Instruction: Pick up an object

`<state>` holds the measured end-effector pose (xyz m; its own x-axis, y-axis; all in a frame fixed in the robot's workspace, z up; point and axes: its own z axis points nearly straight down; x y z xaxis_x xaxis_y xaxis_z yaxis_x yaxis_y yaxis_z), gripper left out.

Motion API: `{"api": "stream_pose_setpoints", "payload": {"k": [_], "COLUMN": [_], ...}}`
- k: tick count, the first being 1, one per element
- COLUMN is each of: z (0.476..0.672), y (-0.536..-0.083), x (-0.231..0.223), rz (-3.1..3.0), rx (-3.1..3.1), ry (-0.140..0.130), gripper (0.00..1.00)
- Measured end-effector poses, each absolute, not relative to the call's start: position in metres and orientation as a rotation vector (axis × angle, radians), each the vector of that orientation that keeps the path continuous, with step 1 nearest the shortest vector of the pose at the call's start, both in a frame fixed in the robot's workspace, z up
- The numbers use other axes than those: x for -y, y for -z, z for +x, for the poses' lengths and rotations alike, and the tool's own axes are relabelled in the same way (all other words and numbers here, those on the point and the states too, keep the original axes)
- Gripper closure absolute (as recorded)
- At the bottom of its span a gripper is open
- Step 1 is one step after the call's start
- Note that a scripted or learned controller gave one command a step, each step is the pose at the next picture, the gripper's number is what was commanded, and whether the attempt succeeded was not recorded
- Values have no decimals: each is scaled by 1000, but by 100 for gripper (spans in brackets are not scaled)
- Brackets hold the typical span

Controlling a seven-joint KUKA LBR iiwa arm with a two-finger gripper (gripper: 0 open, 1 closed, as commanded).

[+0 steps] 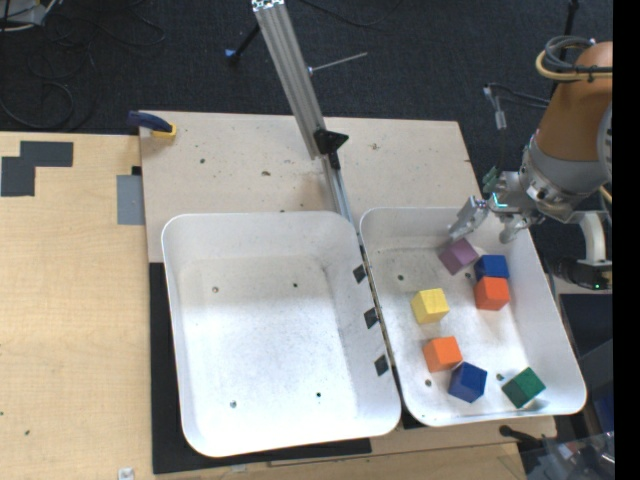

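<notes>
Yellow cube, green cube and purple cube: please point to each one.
Yellow cube [430, 305], camera view, on its top face.
Green cube [523, 386], camera view, on its top face.
Purple cube [459, 256], camera view, on its top face.

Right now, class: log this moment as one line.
pincer: above right bin's far end | nearest: purple cube | held: nothing visible

left bin [200, 268] floor open, right bin [560, 353] crowded with seven blocks, slanted metal post [298, 83] over the divider
</notes>
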<state>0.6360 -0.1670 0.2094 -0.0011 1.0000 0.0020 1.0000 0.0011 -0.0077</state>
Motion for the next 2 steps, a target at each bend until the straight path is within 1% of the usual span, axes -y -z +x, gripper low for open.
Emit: {"api": "stream_pose_setpoints", "payload": {"k": [1,2], "z": [637,644], "y": [-213,-155], "x": [167,171], "rz": [-2215,-2214], "rx": [2224,2219], "ry": [-3,-7], "gripper": [0,0]}}
